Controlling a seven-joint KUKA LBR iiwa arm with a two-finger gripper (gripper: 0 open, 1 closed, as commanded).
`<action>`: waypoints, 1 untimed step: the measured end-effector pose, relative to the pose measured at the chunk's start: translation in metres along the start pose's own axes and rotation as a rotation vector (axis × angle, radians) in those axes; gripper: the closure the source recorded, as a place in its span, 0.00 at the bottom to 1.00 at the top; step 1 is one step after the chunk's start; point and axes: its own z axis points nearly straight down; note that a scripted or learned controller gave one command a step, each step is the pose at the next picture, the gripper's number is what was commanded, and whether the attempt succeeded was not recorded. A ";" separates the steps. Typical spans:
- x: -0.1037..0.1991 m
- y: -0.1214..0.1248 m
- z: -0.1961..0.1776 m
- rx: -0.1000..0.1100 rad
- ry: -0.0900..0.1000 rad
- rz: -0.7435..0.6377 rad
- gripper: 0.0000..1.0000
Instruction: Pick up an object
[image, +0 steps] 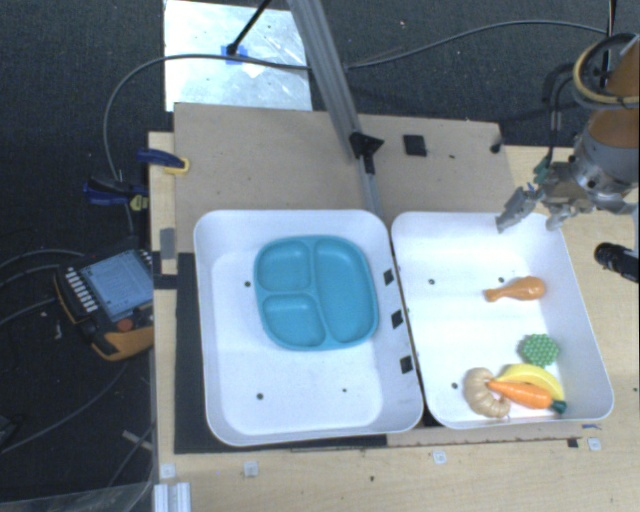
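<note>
Nothing picked yet: the gripper (532, 212) is hovering open and empty above the right bin's (450, 250) far edge, with the toy drumstick (516, 291) lying nearest.

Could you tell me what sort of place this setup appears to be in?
Most likely a robotics lab workbench for grasping trials. Two white bins sit side by side on a board, one holding a blue divided plate, the other toy food like a drumstick and carrot. Loose cables trail on dark carpet.
</note>
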 end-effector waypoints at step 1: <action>-0.006 0.003 0.060 0.004 0.000 0.003 0.00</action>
